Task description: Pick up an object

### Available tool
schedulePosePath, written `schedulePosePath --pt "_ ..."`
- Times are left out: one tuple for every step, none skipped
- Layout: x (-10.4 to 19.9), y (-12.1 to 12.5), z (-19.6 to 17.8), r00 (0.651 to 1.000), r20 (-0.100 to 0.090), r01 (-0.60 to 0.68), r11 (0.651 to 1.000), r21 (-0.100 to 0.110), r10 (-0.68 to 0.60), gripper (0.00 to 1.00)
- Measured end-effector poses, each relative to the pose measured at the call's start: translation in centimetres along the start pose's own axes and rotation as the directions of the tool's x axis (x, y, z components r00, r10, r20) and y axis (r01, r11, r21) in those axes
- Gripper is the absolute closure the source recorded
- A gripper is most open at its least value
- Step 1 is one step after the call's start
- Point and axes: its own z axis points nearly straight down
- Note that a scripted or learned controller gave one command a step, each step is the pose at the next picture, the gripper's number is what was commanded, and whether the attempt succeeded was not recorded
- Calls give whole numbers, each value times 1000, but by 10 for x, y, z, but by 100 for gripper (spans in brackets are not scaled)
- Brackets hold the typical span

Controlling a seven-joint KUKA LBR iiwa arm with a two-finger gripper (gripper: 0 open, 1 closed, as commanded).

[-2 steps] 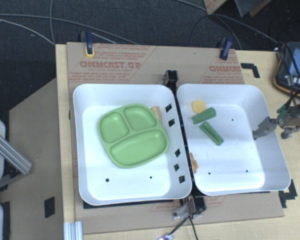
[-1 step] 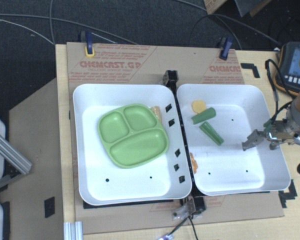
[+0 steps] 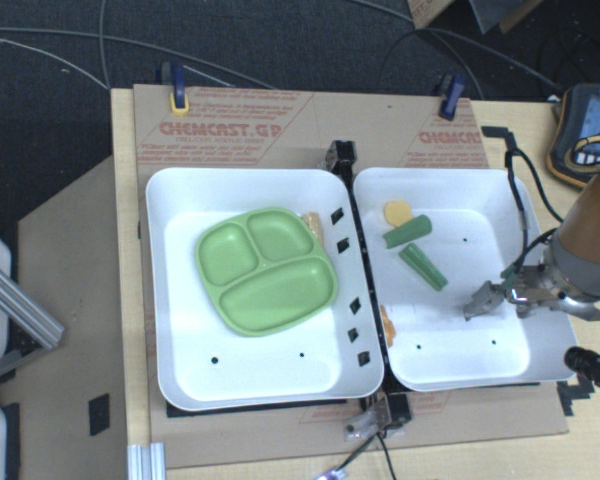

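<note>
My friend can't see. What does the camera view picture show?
A robot's gripper hovers over the right white bin, near two green blocks and a small yellow piece. The left white bin holds a green divided plate.

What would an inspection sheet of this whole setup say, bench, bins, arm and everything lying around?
Surface: bench of printed board, bearing the left bin and right bin side by side.
Job's things: green divided plate in the left bin; two green sticks and a yellow piece in the right bin.
Clutter: small orange bit at the divider between the bins.
Grippers: gripper low over the right bin's right side, nothing between it and the bin floor seen.
Cables: black cable along the right bin's rim; thin wires across the dark floor.
Surroundings: clamps at the bench's far edge; handheld controller at the right.
</note>
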Motion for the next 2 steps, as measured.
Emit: schedulePosePath --pt "1 0 44 1000 0 0 1000 0 0 0" --pt "0 1 32 1000 1 0 1000 -4 0 100"
